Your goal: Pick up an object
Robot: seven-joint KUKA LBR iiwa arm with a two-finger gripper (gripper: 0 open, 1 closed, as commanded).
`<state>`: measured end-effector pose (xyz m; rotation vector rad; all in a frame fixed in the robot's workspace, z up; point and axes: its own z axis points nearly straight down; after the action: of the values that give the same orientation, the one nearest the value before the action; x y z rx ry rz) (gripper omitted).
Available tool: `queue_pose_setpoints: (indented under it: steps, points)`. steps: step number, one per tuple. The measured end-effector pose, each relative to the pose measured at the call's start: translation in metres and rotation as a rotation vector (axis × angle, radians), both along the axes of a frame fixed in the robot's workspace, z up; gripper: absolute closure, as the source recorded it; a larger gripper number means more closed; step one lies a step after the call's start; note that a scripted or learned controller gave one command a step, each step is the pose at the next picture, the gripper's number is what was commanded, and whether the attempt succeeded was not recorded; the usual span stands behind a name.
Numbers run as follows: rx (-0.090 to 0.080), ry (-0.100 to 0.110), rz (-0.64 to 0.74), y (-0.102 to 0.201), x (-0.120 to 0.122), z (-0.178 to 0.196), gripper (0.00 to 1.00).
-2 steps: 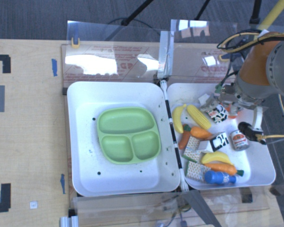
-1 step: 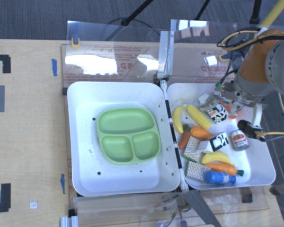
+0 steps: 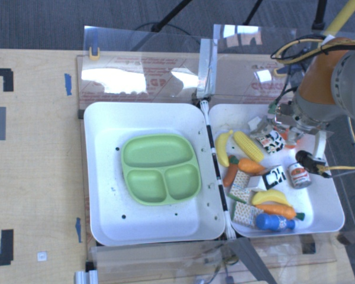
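The right bin (image 3: pixel 328 209) holds several toy foods. A yellow banana (image 3: pixel 223 149) and a corn cob (image 3: pixel 248 145) lie at its left. An orange carrot (image 3: pixel 251 166) sits just below them. Nearer the front lie a second banana (image 3: pixel 271 197), another carrot (image 3: pixel 278 210) and a blue bottle (image 3: pixel 268 222). A small can (image 3: pixel 299 176) stands at the right. My gripper (image 3: pixel 276 123) hangs low over the bin's back right, just above a black-and-white cow-patterned item (image 3: pixel 274 141). Nothing is seen held in it.
The left bin (image 3: pixel 100 129) carries a green divided plate (image 3: pixel 161 168). A black-and-white cube (image 3: pixel 276 177) and patterned flat pieces (image 3: pixel 241 187) lie among the toys. Clear plastic walls (image 3: pixel 204 64) rise behind both bins. The arm's cables (image 3: pixel 296 46) loop at the upper right.
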<state>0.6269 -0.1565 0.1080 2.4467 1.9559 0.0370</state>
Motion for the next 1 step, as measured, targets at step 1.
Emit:
queue_pose_setpoints:
  steps: [1]
  points:
    - [0.006,-0.009,-0.049,-0.0002,-0.0028,0.0,0.0]
